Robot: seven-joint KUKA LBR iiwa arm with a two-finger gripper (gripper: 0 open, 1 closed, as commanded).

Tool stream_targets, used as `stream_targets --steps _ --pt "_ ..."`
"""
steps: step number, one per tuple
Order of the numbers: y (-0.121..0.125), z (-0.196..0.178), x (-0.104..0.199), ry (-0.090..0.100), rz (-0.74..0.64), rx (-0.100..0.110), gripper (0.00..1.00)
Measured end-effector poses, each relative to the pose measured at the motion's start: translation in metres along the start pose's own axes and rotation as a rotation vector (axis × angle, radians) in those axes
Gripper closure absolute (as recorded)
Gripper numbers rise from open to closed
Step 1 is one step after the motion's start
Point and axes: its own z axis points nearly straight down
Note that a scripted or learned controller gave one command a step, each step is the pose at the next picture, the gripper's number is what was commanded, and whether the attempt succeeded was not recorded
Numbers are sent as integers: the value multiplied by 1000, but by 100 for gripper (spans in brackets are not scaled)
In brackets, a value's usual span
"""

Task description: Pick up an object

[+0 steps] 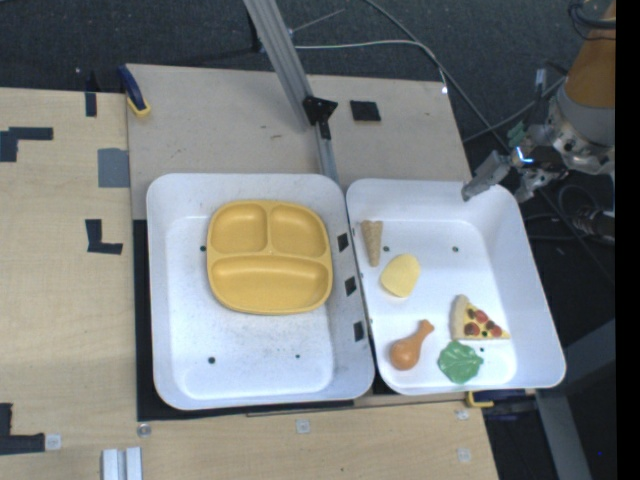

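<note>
From the overhead camera you see two shallow white bins side by side, and the right bin [530, 268] is your landmark. Inside it, near its far-left corner, a small tan cone [372, 240] lies close to the wall shared with the left bin [165, 298]. Just toward the near side of the cone sits a pale yellow potato-like piece [400, 275], apart from the cone and roughly in the middle of the bin floor. Nearer you, along the front of the right bin, three toys cluster: a brown chicken drumstick [410, 346] left of centre, a green leafy piece [460, 362] just beside it to the right, and a pizza slice [476, 321] just behind the green piece, close to or touching it. In the left bin you have a yellow divided plate [269, 256] lying flat in its far half, well apart from the right bin's contents. The gripper [487, 178] hangs at the far-right corner of the right bin, over its rim, carried by the grey arm [585, 118] with its orange band reaching in from the right; you cannot tell from this angle how its jaws stand, and nothing shows between them. No toy lies under it; the nearest are the cone and the potato-like piece, both well off. A slanted metal rail [285, 53] crosses the bench beyond the bins.
</note>
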Motion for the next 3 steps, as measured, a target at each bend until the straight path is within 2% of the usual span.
stream_targets --steps 1,2,3 --pt "5 45 3 0 -1 4 0" --pt "-4 105 2 0 1 5 0" --pt "-4 151 8 0 -1 4 0"
